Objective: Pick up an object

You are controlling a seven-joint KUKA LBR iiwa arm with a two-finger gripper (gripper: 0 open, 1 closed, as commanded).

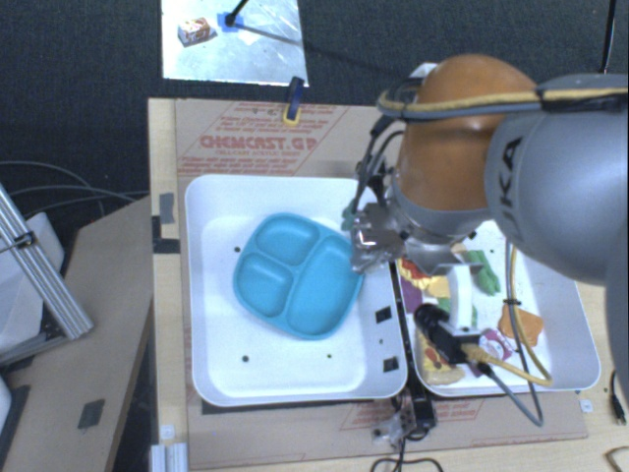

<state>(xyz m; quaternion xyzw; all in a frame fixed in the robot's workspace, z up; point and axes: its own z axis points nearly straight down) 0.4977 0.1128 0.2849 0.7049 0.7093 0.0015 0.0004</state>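
Camera view: bench seen from above at a slant.
Left bin: held a blue divided plate.
Right bin: held mixed small items.
Gripper: hung at the plate's right edge; grip state hidden from me.

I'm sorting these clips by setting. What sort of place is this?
Probably a robotics lab bench: a grey arm reaching over two white bins, a blue divided plate in one, cables and cardboard underneath.
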